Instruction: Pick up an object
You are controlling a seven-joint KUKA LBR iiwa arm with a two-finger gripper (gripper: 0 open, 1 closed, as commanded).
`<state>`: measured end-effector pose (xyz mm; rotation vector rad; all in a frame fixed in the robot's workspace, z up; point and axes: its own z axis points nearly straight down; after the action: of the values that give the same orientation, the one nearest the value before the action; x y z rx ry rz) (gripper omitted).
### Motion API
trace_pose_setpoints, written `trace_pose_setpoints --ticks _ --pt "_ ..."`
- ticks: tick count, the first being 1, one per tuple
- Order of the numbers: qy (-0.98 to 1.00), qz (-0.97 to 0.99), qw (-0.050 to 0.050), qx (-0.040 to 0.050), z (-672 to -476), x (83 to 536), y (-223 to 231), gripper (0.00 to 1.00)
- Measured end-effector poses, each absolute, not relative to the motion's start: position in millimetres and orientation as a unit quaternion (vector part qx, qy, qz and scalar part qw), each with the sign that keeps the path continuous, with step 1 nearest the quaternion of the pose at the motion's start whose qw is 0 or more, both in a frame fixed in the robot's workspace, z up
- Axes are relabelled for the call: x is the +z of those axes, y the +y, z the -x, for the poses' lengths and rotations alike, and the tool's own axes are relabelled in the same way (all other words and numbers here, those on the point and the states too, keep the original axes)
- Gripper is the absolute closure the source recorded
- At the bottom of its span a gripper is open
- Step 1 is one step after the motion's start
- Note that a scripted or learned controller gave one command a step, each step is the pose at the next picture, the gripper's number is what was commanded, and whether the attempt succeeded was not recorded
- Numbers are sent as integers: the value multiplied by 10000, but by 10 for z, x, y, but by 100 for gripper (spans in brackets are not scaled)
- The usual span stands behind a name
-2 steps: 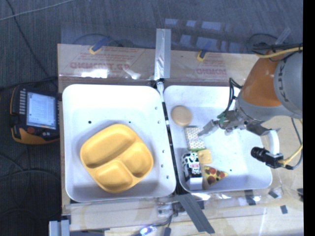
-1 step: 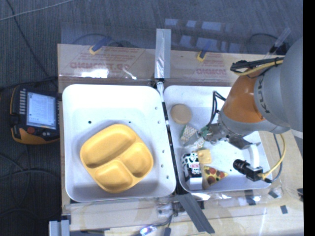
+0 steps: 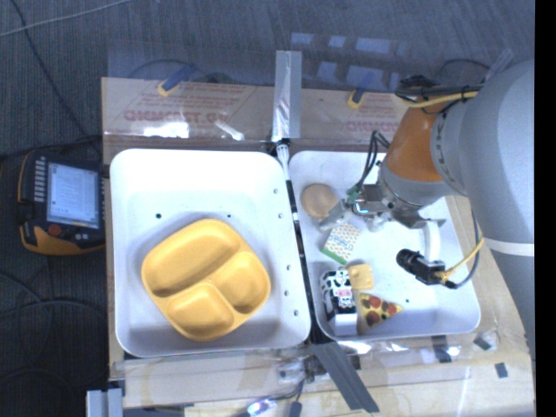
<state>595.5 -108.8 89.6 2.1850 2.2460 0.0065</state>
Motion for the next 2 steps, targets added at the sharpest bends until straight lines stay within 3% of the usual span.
trace_pose_setpoints --ticks 1,2 --pt "5679 -8231 49 47 -5735 898 -999 0" --pt "5162 -8565 7 -27 -5766 1827 -796 0"
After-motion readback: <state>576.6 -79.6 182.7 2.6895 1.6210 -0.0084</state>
